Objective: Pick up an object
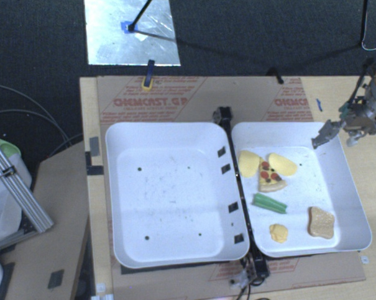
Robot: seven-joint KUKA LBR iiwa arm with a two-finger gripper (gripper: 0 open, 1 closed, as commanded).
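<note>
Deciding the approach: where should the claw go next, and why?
Probably leftward and down toward the bread slice. The claw sits at the right bin's far right corner, above the toys, and the bread lies apart from the rest, nearest that side.

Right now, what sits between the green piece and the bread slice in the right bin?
In the camera view, bare white bin floor separates the green piece from the bread slice. The small yellow lump lies below that line, not on it.

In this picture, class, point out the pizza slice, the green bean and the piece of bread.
pizza slice [271, 179]: camera view, on its topped middle.
green bean [269, 203]: camera view, middle of its length.
piece of bread [320, 222]: camera view, centre of its face.
</note>
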